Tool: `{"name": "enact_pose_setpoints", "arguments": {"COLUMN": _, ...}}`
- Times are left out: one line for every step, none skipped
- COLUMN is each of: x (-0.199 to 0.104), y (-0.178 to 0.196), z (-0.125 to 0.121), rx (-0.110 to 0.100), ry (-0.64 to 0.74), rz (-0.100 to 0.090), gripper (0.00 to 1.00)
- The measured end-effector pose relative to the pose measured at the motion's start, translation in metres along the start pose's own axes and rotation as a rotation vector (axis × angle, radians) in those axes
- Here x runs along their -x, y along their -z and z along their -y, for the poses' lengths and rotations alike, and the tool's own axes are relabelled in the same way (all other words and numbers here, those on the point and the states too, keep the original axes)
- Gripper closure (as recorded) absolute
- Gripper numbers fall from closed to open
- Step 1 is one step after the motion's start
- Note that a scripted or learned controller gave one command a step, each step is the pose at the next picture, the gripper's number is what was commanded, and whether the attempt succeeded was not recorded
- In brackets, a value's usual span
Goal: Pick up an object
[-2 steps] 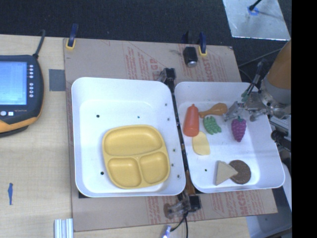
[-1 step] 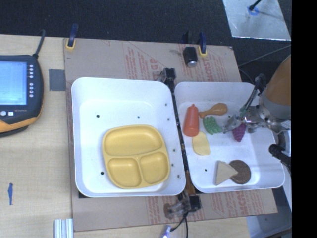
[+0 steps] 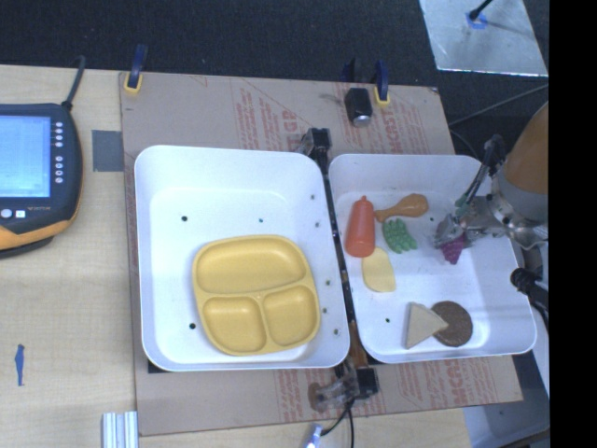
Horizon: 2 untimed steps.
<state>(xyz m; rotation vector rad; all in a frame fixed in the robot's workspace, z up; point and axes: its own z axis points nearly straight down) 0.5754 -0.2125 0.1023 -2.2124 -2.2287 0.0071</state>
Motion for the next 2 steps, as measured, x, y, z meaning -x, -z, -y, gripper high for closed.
{"name": "enact_pose_setpoints", "arguments": {"x": -0.067, "y": 0.006, "z": -0.062, "rx": 0.001, "ry": -0.002, "rz": -0.002, "gripper": 1.00}}
{"name": "enact_pose_setpoints", "arguments": {"x": -0.146, "y": 0.090, "z": 0.017, "rx": 0.001, "ry": -0.001, "rz": -0.002, "gripper": 1.00}}
